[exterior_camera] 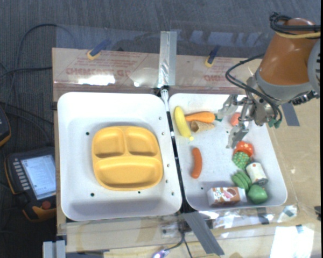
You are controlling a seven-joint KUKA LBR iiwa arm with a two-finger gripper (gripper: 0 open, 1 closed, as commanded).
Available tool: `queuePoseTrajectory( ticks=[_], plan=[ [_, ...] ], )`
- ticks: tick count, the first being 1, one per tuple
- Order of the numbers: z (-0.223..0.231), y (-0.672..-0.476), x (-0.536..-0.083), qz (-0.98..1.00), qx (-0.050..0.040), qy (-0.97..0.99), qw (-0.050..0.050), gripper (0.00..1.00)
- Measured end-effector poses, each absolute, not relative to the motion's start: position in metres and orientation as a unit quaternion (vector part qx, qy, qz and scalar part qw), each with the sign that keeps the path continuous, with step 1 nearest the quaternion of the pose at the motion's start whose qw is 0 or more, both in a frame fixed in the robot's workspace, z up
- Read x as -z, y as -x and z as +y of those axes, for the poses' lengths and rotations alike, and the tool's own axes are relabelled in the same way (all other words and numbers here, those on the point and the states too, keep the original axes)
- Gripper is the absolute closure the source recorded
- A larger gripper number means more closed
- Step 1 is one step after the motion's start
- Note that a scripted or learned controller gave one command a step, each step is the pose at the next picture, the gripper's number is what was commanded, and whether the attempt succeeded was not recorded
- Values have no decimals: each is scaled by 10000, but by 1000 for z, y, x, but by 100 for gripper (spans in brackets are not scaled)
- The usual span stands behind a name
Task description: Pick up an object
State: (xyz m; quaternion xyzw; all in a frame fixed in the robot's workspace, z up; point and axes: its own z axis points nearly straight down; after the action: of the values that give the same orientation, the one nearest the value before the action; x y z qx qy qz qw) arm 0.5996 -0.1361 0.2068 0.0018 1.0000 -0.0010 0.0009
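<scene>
Arm [290,52] is showing an orange band over a grey wrist section; black cables are looping beside it; gripper [238,136] is presenting slim metallic fingers.

The gripper [238,127] hangs over the right bin [212,168], its fingers spread apart with nothing between them. Just below it lies a strawberry [242,153]; a carrot [200,117] and banana [180,122] lie to its left.

Robotics lab: bench [113,71] with two white bins [75,112], cables [21,63], teach pendant [32,173], carpet floor [97,9].
</scene>
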Motion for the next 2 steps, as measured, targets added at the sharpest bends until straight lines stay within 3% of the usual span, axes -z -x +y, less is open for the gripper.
queuePoseTrajectory(
  ticks=[1,2],
  plan=[
    [-123,-602,-104,9989,7,478,-3,0],
    [-103,-601,-91,9999,18,-100,51,0]
  ],
)
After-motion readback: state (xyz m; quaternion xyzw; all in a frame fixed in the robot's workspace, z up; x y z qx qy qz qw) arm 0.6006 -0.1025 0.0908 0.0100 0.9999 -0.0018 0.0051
